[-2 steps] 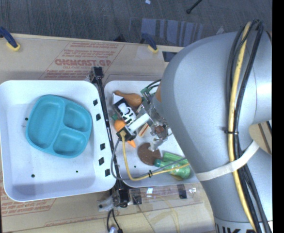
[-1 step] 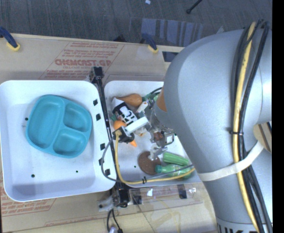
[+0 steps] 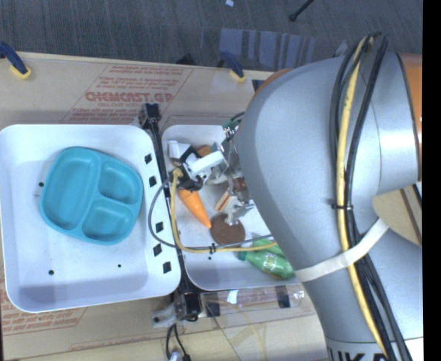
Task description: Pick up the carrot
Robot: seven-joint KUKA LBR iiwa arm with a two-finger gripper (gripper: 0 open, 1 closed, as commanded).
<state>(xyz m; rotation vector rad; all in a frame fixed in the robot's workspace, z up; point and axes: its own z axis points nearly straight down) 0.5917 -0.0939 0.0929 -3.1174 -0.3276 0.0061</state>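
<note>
Two bins sit side by side on the desk (image 3: 47, 96). The left bin (image 3: 13, 201) has a divided plate (image 3: 91, 194) lying in it, a little to the far side. In the right bin (image 3: 177, 224), the carrot (image 3: 194, 206) lies near the left wall. A round flat thing (image 3: 226, 231) lies just right of the carrot. A bottle (image 3: 269, 262) lies at the near end. The arm (image 3: 318, 179) covers the right side, with the gripper (image 3: 232, 173) over the bin's far half.

A robotics lab is showing here. Two white bins (image 3: 25, 292) are sitting on a cardboard-covered bench (image 3: 123, 89) held by clamps (image 3: 13, 60). Loose cables (image 3: 175, 224) are trailing between them.
</note>
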